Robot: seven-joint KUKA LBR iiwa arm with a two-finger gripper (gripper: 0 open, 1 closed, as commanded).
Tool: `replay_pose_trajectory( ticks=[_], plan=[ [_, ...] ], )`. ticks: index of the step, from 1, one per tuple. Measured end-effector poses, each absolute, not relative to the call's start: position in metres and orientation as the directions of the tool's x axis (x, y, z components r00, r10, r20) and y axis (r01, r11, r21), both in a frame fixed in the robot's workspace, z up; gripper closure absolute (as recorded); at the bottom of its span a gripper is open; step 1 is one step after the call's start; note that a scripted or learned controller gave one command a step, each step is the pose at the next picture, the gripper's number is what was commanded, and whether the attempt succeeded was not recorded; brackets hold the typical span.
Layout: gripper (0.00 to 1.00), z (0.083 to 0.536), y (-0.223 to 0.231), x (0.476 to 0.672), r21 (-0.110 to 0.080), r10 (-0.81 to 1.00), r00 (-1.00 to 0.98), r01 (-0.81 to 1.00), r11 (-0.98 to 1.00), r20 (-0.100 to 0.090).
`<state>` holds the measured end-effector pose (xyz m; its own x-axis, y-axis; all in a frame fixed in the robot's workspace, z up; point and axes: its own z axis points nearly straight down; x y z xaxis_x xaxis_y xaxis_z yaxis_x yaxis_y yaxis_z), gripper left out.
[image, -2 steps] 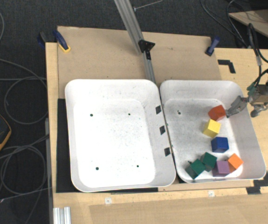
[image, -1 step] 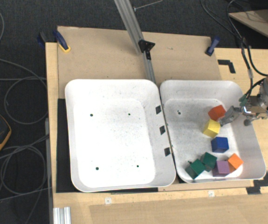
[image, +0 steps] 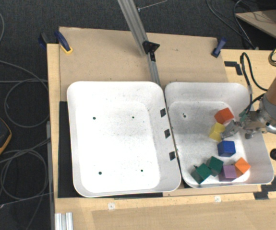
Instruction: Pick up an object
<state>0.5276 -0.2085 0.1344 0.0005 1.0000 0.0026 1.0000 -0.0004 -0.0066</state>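
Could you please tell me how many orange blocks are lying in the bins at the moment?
2, both in the right bin: one orange block near its middle, beside the end effector; another at the near right corner.

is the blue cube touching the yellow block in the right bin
Apart. The camera view shows a strip of white bin floor between the blue plastic cube and the yellow plastic block, which lies up and to the left of it.

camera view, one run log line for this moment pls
gripper: over right bin | beside yellow block | nothing seen held | left bin: untouched
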Motion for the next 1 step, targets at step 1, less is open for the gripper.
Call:
replay_pose_trajectory(
  ticks=[1],
  plan=[
    [1.0, 0.1489, -0.2087, 0.5304, 0.003, 1.0, -0.001, 1.0, 0.001, 0.0]
  ],
)
